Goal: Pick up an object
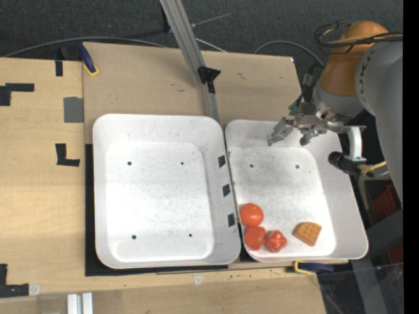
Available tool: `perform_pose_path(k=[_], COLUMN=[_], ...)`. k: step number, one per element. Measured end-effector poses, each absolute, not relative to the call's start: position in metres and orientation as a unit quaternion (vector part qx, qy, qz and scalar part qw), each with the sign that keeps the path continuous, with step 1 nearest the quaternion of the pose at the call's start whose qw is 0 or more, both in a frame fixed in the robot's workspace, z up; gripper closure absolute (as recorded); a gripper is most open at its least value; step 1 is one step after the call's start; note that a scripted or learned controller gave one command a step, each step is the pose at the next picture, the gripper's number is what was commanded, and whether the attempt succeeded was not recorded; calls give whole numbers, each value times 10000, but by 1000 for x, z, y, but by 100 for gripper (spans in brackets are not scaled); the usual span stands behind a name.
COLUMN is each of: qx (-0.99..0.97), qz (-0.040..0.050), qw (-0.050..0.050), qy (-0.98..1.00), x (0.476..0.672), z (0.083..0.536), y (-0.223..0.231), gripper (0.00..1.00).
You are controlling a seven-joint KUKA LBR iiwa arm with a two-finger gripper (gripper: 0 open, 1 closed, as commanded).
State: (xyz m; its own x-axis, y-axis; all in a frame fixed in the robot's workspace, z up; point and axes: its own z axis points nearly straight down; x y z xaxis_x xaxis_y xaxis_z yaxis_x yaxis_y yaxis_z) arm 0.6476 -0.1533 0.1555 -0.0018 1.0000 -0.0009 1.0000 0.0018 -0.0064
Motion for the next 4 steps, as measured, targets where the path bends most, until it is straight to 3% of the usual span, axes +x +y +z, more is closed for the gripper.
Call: perform_pose_path(k=[2, 3, 4], qx=[-7062, -7054, -7063], qz=[20, 15, -12], qw=[7, 2, -11], qy=[-7080, -7088, -7079], x=[645, 646, 652], z=[87, 98, 143], y=[-149, -148, -142], gripper=[0, 100, 100])
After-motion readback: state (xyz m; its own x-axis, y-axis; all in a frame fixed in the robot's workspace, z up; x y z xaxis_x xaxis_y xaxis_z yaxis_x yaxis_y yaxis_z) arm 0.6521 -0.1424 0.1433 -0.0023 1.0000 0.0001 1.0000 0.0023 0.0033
